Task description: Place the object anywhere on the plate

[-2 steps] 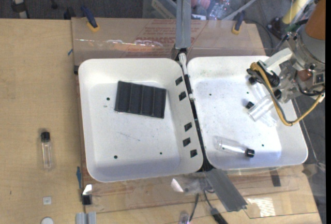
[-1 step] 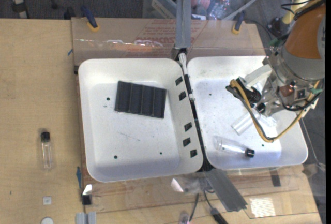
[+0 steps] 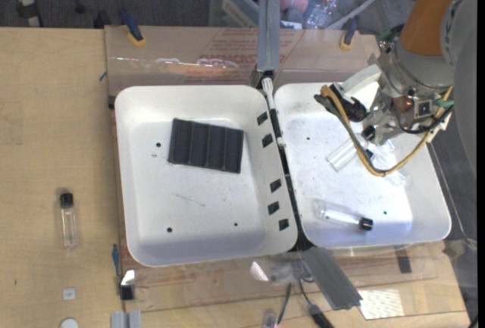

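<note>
1. While the gripper (image 3: 362,145) hangs over the right bin (image 3: 424,198), cables and glare blur its tip, so I cannot tell whether it is open or closed.
2. A clear vial (image 3: 341,217) (black cap) lies flat near that bin's front wall, apart from the gripper.
3. The dark plate (image 3: 206,145) lies in the left bin (image 3: 136,190) — its ribs are faint.
4. The arm (image 3: 447,8) is cut off at the right edge.
</note>
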`<state>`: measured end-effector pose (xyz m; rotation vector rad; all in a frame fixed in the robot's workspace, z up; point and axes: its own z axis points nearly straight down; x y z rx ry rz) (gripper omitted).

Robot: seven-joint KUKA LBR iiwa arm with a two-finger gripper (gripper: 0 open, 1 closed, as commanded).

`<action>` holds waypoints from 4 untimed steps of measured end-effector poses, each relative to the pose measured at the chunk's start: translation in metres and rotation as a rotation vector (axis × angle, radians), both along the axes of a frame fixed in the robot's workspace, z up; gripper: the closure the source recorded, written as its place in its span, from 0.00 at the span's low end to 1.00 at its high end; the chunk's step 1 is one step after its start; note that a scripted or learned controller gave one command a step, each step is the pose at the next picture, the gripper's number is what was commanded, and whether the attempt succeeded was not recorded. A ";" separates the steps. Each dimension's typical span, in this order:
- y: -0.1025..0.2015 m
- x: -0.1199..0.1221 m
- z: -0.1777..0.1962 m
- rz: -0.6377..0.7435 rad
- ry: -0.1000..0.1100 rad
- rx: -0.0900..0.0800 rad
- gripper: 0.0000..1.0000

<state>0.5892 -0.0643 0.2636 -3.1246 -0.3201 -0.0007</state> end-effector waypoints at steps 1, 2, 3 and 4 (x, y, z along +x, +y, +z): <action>0.060 -0.087 -0.011 0.166 0.005 0.001 1.00; 0.119 -0.111 -0.045 0.218 0.005 0.000 1.00; 0.178 -0.053 -0.002 -0.006 0.000 -0.001 1.00; 0.208 -0.110 -0.060 0.030 0.002 -0.002 1.00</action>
